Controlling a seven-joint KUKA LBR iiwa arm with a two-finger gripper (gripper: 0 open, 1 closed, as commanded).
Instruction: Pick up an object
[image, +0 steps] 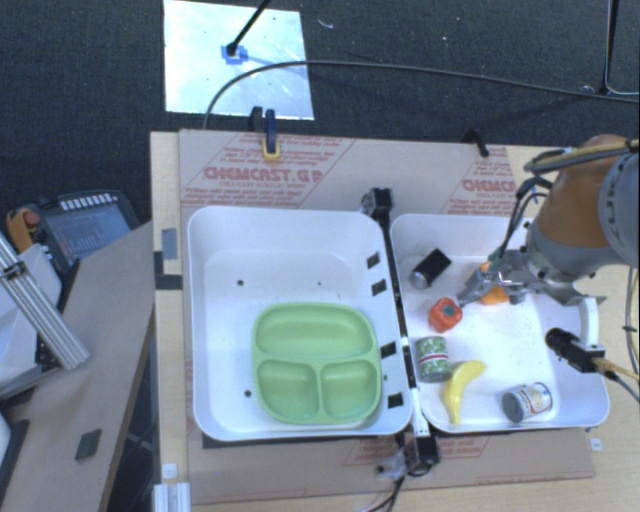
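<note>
Camera view shows the gripper (478, 293) low in the right bin (575, 395), reaching in from the right; whether it is apart or together I cannot tell. Just beside its tip lies an orange-red tomato-like toy (445, 315); a black cylinder (431, 267), green-labelled can (432, 358), banana (459, 385) and grey can (527, 401) lie nearby.

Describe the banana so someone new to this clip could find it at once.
Look in the right bin, the one the arm reaches into. Along its near edge lie three things in a row: a green-labelled can, the banana, and a can on its side. The banana is the middle one, yellow and curved.
</note>
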